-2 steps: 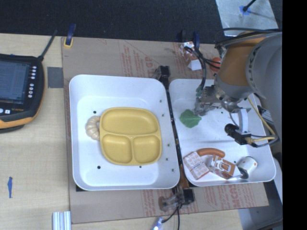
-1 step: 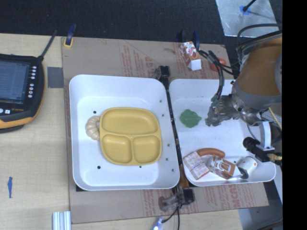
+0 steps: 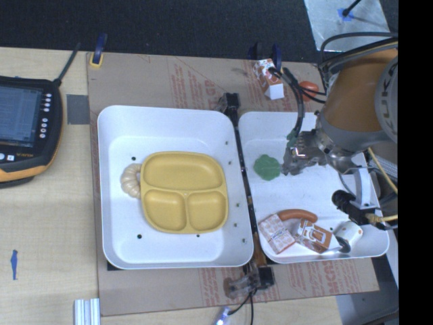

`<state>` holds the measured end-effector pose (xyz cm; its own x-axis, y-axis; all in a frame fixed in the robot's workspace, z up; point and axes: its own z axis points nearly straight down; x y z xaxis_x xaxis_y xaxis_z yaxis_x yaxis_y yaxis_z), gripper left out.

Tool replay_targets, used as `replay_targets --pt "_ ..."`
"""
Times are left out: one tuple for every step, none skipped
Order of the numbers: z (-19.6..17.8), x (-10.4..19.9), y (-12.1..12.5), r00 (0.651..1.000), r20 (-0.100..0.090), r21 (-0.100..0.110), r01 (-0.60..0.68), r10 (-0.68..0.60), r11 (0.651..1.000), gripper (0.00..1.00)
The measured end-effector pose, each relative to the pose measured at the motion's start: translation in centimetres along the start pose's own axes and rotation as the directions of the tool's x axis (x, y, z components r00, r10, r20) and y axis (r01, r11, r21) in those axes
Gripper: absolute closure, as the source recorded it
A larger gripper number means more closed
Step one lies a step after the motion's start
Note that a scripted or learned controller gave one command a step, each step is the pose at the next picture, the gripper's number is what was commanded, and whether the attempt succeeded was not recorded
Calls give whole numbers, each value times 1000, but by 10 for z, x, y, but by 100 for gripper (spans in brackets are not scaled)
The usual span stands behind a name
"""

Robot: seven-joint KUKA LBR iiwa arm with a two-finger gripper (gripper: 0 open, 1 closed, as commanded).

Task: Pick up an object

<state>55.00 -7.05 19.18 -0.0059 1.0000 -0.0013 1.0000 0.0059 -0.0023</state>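
My gripper (image 3: 293, 160) hangs over the right bin (image 3: 270, 126), just right of a green soft object (image 3: 267, 167) lying near the bin's left wall. The green object rests on the bin floor, beside the gripper rather than in it. Near the front of that bin lie a brown sausage-shaped toy (image 3: 296, 216), a red-and-white packet (image 3: 276, 231), a small brown carton (image 3: 315, 237) and a white cup-like thing (image 3: 348, 233). The left bin (image 3: 122, 124) holds a yellow divided plate (image 3: 184, 191) with a beige pastry-like object (image 3: 130, 179) at its left edge.
A black clamp (image 3: 231, 103) stands between the bins at the back. A small box (image 3: 268, 78) lies behind the right bin. A tablet pendant (image 3: 26, 127) sits on the bench at far left. Cables and a black fitting (image 3: 346, 202) hang off the arm over the right bin.
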Motion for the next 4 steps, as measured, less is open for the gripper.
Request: replay_targets --pt "0 73 21 1000 0 1 2 -2 1000 100" --pt "-14 14 14 1000 0 0 -3 3 1000 100" --pt "0 0 23 1000 0 1 -2 2 1000 100" --pt "-10 0 23 1000 1 2 0 0 1000 100"
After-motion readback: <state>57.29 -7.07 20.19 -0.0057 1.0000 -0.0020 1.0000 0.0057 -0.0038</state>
